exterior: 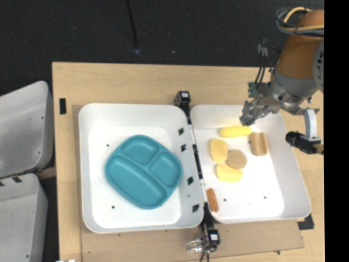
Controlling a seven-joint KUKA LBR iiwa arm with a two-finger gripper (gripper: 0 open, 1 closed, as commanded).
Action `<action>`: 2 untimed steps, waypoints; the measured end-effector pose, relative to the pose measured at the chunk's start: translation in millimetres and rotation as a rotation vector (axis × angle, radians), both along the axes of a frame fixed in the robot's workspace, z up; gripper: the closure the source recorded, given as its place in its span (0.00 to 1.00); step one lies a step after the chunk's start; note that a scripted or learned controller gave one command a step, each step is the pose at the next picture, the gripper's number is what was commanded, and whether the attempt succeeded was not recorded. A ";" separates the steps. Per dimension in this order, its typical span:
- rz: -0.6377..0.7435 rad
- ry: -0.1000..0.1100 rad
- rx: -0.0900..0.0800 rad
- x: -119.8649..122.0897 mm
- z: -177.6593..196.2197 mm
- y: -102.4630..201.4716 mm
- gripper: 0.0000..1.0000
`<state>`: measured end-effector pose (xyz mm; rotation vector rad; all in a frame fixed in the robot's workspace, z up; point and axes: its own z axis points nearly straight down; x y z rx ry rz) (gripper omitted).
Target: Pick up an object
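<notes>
You're looking at a wooden bench (65, 86) carrying two white bins side by side. The left bin (92, 201) is holding a big teal divided tray (143, 170), which is taking up most of its floor, leaving only narrow margins along the walls. The right bin (272, 201) is giving you open floor across its near half and right side. The grey and orange arm (297, 59) is reaching in over that bin's far edge. Food pieces are clustering in its middle: a yellow banana-like piece (235, 131) lying crosswise, a tan bread roll (258, 143), two pale yellow slices (219, 149) (229, 173), a round tan cookie (236, 159), and a small orange sausage (212, 200) lying by the left wall. The gripper (250, 117) is hanging just above the banana piece's right end, near the far wall; you can't tell how far the fingers are parted, and nothing is visibly between them.
</notes>
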<state>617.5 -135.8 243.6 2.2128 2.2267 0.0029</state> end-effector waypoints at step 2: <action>0.000 0.001 0.001 10.2 3.0 106.0 1.00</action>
